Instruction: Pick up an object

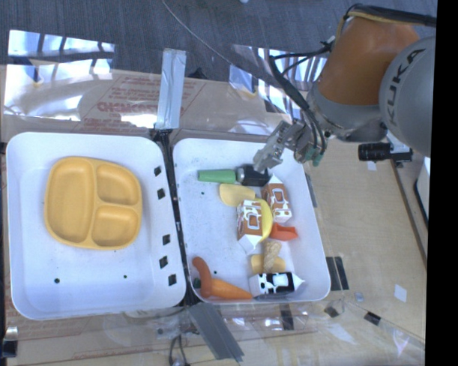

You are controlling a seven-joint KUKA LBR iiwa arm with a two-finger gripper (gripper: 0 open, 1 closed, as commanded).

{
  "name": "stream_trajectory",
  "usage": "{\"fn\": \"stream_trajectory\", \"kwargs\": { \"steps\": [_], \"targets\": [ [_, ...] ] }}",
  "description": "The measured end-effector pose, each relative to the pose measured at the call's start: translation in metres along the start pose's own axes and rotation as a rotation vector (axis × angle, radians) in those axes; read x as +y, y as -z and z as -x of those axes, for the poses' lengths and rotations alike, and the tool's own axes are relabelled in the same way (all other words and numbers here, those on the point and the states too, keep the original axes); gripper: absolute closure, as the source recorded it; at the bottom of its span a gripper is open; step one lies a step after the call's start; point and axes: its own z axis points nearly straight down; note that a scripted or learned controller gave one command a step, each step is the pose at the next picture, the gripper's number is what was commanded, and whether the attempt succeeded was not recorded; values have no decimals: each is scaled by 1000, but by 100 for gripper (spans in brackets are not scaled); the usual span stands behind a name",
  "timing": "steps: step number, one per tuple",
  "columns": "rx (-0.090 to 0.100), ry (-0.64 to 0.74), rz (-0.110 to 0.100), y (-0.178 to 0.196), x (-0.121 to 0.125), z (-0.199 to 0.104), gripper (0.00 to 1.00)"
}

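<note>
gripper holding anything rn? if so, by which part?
Cannot tell. The gripper sits at the dark end of the green tool in the right bin, but the view is too coarse to show a hold.

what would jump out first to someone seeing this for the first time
The yellow divided plate lying alone in the left bin draws the eye first. Next comes the heap of toy food in the right bin: a green marker-like piece, small cartons and a carrot near the front edge. The grey and orange arm reaches in from the right, its claw low over the pile's back end.
</note>
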Motion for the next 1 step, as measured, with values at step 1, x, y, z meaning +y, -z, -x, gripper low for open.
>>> {"fn": "stream_trajectory", "kwargs": {
  "steps": [1],
  "targets": [
    [8, 46, -1, -30, 62, -2, 100]
  ]
}}
